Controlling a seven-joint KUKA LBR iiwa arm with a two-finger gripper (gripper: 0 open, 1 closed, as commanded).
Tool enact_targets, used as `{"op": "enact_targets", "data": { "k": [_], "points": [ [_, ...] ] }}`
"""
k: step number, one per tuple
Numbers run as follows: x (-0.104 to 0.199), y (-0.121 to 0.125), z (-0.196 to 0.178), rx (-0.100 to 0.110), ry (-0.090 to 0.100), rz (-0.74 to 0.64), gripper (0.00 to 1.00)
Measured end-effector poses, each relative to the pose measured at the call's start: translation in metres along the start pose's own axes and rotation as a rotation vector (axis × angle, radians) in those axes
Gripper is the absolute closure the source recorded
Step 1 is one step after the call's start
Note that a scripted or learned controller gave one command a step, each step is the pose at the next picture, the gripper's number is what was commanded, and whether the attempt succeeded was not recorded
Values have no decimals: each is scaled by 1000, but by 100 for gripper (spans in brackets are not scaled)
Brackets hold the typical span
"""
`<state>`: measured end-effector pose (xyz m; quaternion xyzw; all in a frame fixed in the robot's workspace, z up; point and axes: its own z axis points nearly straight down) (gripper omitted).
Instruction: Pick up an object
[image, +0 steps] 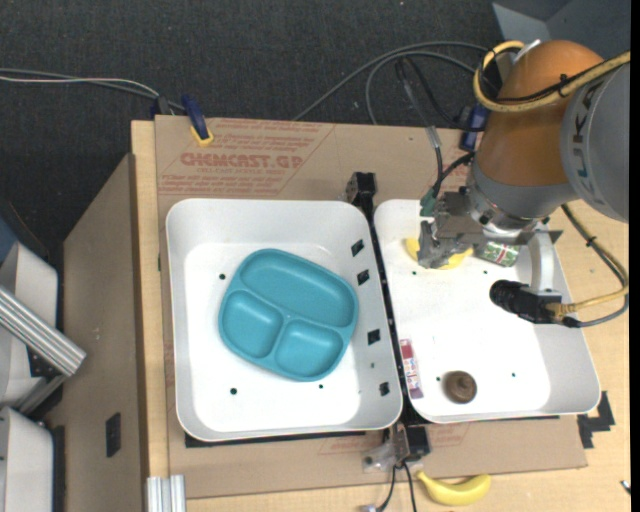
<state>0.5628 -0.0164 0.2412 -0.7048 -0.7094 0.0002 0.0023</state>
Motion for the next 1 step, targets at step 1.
{"op": "enact_targets", "data": {
  "k": [1],
  "points": [
    [58,3,12,1,-1,0,100]
  ]
}}
